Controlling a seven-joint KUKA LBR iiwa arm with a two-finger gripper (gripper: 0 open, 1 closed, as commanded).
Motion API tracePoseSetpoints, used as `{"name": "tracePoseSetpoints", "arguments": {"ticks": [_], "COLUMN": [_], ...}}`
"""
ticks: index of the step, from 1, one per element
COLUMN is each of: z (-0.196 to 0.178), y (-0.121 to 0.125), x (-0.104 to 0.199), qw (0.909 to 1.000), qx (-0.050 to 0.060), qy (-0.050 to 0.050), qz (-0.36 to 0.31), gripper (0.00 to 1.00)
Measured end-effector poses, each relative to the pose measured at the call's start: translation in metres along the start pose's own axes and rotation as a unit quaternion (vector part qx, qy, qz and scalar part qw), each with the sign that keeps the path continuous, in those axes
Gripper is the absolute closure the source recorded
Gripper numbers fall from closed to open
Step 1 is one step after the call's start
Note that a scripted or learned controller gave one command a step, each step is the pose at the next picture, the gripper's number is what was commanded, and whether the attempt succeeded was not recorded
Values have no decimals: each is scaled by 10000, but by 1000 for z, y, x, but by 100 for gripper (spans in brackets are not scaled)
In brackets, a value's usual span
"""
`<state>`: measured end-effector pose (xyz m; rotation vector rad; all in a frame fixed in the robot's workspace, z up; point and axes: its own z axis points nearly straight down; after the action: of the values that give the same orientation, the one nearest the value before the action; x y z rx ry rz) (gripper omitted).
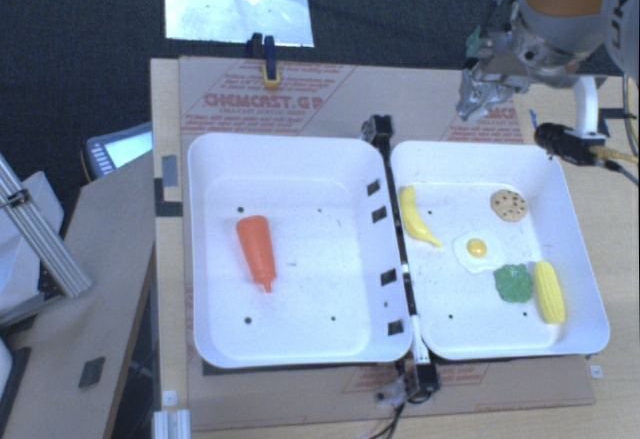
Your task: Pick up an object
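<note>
**A:** Where does the gripper (481, 105) stand?

**B:** Up past the far edge of the right bin (570, 195), near its far corner, hanging over the brown bench (330, 92) and not over the bin floor. Nothing sits between its fingertips. How wide they stand I cannot tell; from this angle they blur into one grey lump.

**A:** And the things it could take?

**B:** Five in the right bin. A banana (417, 217) lies along the left wall, a cookie (508, 204) near the far right corner, a fried egg (477, 251) about the middle, and a green leafy piece (514, 283) touching a corn cob (549, 291) by the right wall. A lone carrot (256, 250) lies in the left bin (210, 227), left of centre.

**A:** What could spoil the try?

**B:** I judge the egg and cookie too flat; fingers may close above them or skid off. The green piece and corn touch, so a descent there may shove one aside or pinch both. The banana hugs the divider, so one finger may strike the wall.

**A:** Safest pick?

**B:** Probably the carrot: well apart from everything, though it is the longest reach.
</note>
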<state>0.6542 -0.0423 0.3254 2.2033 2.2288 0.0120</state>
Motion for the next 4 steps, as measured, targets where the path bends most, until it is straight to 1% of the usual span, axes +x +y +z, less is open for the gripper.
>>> {"name": "tracePoseSetpoints", "arguments": {"ticks": [4], "z": [-45], "y": [3], "x": [1], "qw": [9999], "qx": [-66], "qy": [-8], "qz": [-83], "gripper": [100]}}
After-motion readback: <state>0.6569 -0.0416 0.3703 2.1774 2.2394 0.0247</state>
